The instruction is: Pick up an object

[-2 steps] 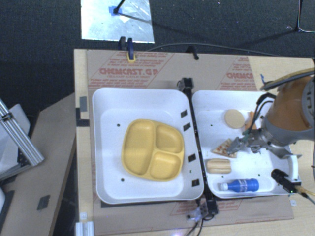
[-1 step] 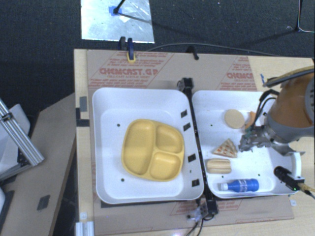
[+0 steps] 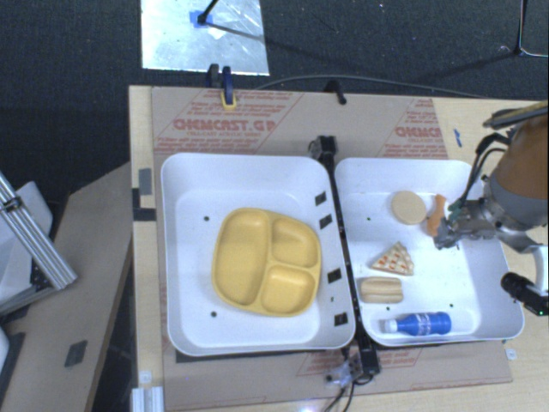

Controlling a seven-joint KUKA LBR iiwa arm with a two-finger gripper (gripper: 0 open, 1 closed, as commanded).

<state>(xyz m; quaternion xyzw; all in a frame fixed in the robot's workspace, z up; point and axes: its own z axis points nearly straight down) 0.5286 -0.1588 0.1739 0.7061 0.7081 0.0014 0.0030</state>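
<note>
In the right bin (image 3: pixel 480 316) lie a round tan disc (image 3: pixel 409 207), a small orange piece (image 3: pixel 438 209), a pizza slice (image 3: pixel 393 260), a tan bread roll (image 3: pixel 380 290) and a blue bottle (image 3: pixel 418 324) on its side. My gripper (image 3: pixel 448 233) hangs low over the bin's right half, just below and to the right of the orange piece, close to it or touching it. Nothing shows as lifted off the bin floor.
The left bin (image 3: pixel 184 230) holds a yellow divided plate (image 3: pixel 266 262). A black divider with clips (image 3: pixel 336 230) runs between the bins. The arm (image 3: pixel 521 174) enters from the right over the right bin's far corner. A metal plate (image 3: pixel 204 24) lies beyond the bench.
</note>
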